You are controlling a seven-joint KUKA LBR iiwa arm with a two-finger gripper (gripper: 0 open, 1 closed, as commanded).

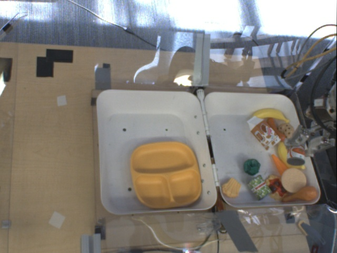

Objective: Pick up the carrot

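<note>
Two shallow white bins side by side on a wooden bench (47,157). In the left bin (113,120), a yellow divided tray (166,174), lying toward the near right part of the floor.

In the right bin (231,125), a crowd of toy food along the right and near sides. Carrot (278,164) orange, lying at a slant just right of a small dark green piece (251,166) and just above a round bun (293,180). Near the front wall, a tan cracker-like piece (231,187), a green and white packet (258,187), some red bits (275,185) (too small to name), and a brown drumstick shape (301,195) under the bun. Farther back, a banana (270,113), a printed carton (265,135) below it, and a pale speckled cookie (286,129) beside that.

Gripper (308,141) at the right rim of the right bin, metal parts jutting in over the food, just above and to the right of the carrot, near a second yellow curved piece (283,152). Nothing seen gripped; whether spread or closed, cannot tell from this angle.
</note>
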